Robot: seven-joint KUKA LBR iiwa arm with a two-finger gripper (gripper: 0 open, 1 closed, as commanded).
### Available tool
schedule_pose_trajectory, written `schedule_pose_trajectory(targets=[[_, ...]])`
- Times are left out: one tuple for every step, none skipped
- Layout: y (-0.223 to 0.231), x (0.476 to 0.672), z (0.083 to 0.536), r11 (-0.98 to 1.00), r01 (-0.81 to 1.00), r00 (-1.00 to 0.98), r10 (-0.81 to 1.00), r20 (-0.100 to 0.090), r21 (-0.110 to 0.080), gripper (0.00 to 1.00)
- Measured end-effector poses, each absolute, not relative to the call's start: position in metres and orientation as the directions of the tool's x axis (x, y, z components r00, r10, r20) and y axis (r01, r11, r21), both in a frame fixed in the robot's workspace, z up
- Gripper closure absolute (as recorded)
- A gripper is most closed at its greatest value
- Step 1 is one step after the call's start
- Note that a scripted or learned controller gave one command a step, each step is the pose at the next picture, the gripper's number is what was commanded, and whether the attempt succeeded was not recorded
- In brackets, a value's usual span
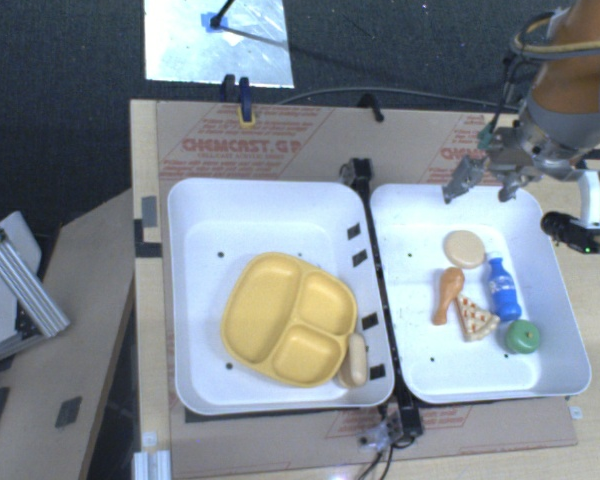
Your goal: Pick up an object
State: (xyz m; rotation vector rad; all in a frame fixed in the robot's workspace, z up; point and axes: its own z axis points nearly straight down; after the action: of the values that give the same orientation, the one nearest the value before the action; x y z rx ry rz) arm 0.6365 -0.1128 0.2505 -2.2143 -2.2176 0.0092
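Camera view. Two shallow white bins sit side by side on the surface [280,133], which carries a sheet printed with red lettering. The left bin [195,228] holds a yellow divided tray [288,318], lying slightly askew; a pale bread roll [356,360] lies against the tray's lower right corner, near the bin's right wall. The right bin [550,368] holds five small objects grouped in its right half: a round beige cookie [465,249] uppermost; below it a brown drumstick [446,294], lying lengthwise; a blue bottle [501,288] just right of the drumstick; a pizza slice [475,319] touching the lower ends of both; and a green apple [522,337] just beside the slice, nearest the bin's right wall.

The arm [570,58] enters from the right. Its gripper [485,181] hangs over the upper edge of the right bin, above the cookie and apart from every object. The two fingers [457,184] stand spread, released, with nothing between them.

Beyond the surface, a reflective square panel [180,28] lies on the dark floor.
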Motion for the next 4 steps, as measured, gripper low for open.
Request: schedule_pose_trajectory(targets=[[-0.112, 0.639, 0.257, 0.004, 1.0, -0.004, 1.0, 0.0, 0.001, 0.0], [-0.12, 0.643, 0.211, 0.001, 1.0, -0.001, 1.0, -0.001, -0.001, 0.0], [-0.117, 0.633, 0.16, 0.001, 1.0, -0.001, 1.0, 0.0, -0.003, 0.0], [-0.111, 0.642, 0.104, 0.005, 1.0, -0.005, 1.0, 0.0, -0.002, 0.0]])
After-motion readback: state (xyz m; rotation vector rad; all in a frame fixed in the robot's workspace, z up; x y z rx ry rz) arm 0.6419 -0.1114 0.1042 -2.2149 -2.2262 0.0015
